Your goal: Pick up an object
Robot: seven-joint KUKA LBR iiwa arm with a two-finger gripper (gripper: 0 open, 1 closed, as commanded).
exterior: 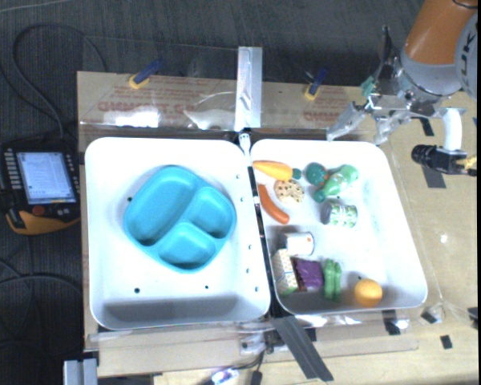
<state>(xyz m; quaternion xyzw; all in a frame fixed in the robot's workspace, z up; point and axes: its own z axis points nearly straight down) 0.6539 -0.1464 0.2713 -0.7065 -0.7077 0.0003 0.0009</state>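
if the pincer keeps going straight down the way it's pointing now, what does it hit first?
Probably the back rim of the right bin, or the bench just behind it. The pincer sits above that bin's far right corner, short of the toys. Depth is unclear from one slanted view.

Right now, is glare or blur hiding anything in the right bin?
Camera view: even light, mild glare on the right bin floor; toys stay readable, including the orange ball. The gripper at the bin's top edge looks slightly soft.

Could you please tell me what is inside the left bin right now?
The left bin holds a blue divided tray. Whatever lies beneath the tray is covered and cannot be seen.
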